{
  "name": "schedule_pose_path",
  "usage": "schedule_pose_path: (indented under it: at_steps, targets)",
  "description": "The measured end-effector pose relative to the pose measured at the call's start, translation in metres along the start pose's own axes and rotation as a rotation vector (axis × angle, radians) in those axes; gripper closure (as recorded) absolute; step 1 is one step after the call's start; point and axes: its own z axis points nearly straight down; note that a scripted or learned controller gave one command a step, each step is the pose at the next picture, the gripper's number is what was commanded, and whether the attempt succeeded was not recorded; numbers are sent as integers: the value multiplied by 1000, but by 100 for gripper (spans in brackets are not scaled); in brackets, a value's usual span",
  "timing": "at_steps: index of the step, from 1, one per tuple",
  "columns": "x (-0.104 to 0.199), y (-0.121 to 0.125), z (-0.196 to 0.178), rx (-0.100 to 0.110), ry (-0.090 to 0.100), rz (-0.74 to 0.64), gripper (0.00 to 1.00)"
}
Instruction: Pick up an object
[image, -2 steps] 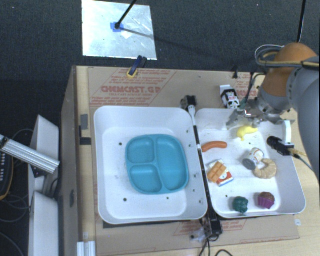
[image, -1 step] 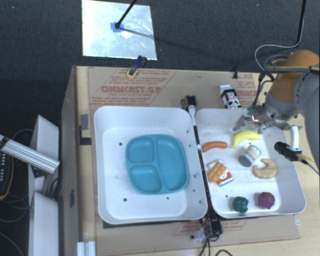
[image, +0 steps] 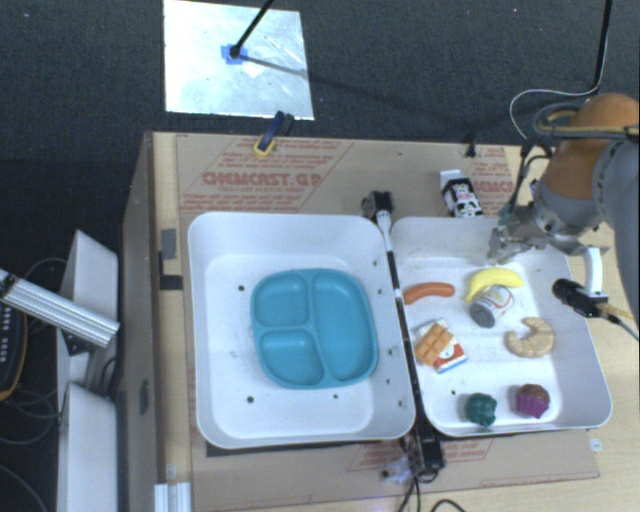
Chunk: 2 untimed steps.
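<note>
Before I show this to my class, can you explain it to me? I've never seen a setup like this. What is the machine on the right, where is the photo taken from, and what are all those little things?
The photo comes from one fixed camera above a bench, looking down at a slant. The grey and orange machine is a robot arm reaching in from the right; its gripper hovers over the far edge of the right bin, and nothing shows between its fingers.

The left bin holds a blue divided plate. The right bin holds toy foods: a sausage, a banana, a small can, a croissant, a fries packet, a green item and a purple one.
</note>
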Motion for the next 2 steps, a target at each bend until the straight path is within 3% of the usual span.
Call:
schedule_pose_path:
  at_steps: [1,2]
  targets:
    - [0,0,0,0,0,-1,0]
    - [12,-44,12,6,3,4,0]
